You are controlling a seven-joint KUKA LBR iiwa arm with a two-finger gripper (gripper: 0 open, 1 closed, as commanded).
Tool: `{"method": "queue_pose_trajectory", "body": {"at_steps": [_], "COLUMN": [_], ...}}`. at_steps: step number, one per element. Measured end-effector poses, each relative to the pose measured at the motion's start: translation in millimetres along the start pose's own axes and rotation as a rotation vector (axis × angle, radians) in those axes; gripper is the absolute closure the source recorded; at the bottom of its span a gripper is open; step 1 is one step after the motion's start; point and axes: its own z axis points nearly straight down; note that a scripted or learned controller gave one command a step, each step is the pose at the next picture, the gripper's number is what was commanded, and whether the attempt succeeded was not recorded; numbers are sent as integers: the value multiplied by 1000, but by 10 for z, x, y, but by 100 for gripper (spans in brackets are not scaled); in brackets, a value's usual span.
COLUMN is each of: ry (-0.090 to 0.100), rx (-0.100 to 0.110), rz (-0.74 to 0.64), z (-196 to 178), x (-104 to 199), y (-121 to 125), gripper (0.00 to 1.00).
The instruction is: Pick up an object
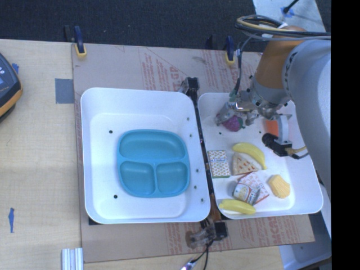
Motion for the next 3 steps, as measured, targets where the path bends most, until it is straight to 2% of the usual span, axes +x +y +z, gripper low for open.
{"method": "queue_pose_trajectory", "body": {"at_steps": [1, 2, 3], "ry": [-1, 2, 1], "rx": [3, -2, 1], "rz": [-6, 0, 0], "z": [-107, -1014, -1366], "x": [-2, 1009, 1545], "y": [0, -133, -688], "gripper": [100, 100, 100]}}
